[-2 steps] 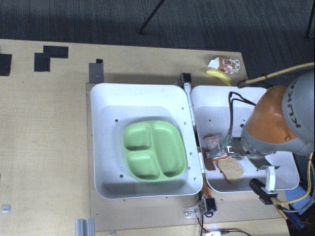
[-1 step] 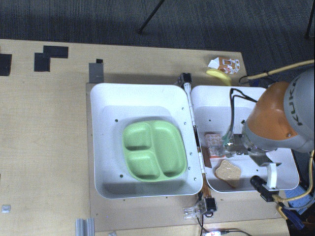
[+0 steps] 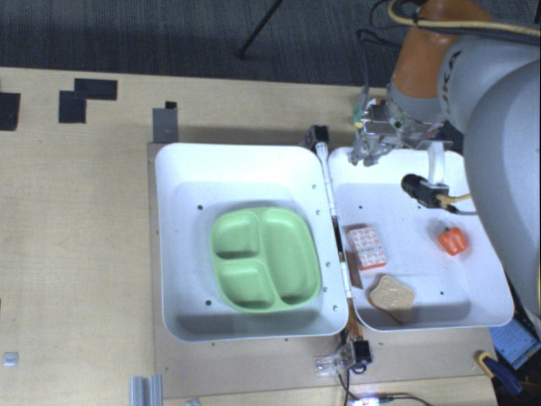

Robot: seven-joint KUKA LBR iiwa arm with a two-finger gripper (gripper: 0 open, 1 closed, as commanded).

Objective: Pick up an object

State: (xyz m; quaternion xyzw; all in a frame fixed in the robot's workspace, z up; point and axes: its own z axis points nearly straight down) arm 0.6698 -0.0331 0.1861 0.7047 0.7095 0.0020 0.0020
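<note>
The job has not really started yet. The gripper [image 3: 369, 148] hangs over the far edge of the right bin [image 3: 486, 307], up near its back corner, and nothing is between its fingers. I cannot tell if the fingers are wide or narrow, because they are small and dark against the bin rim. Three things lie in the right bin that could be picked. A small checked block [image 3: 367, 245] sits close to the wall between the two bins. A tan, lumpy thing like a bread slice [image 3: 391, 295] lies just in front of it, near the front edge. An orange pepper toy [image 3: 453, 240] sits off to the side, close to the big grey arm [image 3: 499, 142]. All three are well apart from the gripper, so it must come toward them, go down and close. The left bin [image 3: 173, 252] holds a green tray [image 3: 265, 259] with three parts. The checked block is so near the wall that grabbing it could be tricky.
</note>
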